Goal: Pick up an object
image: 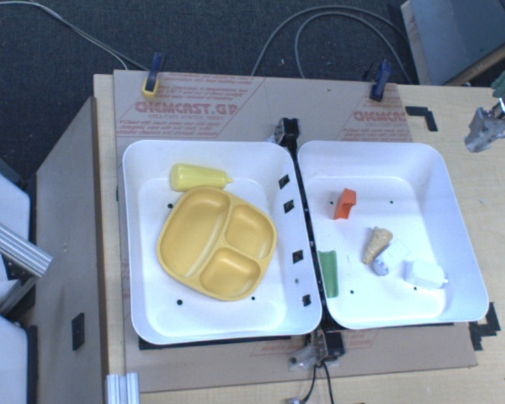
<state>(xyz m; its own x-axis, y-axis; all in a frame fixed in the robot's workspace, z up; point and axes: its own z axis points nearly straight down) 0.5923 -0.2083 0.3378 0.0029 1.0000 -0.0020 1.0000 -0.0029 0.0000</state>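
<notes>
The left bin (143, 225) holds a yellow divided plate (217, 242) and a yellow bottle (199, 176) lying just behind it. In the right bin (454, 225) lie an orange block (345, 204), a green stick (328, 273) by the left wall, a tan cone (376, 244) with a small bluish piece (381, 267) at its end, and a pale whitish object (425, 273). My gripper (488, 130) hangs at the far right edge of the camera view, outside the right bin's back right corner and away from every object.
The bins rest on a cardboard sheet (236, 99) held by two blue clamps (154, 72) at the back. Black clips (288, 130) join the bins along the middle. Cables (320, 23) loop on the dark floor behind.
</notes>
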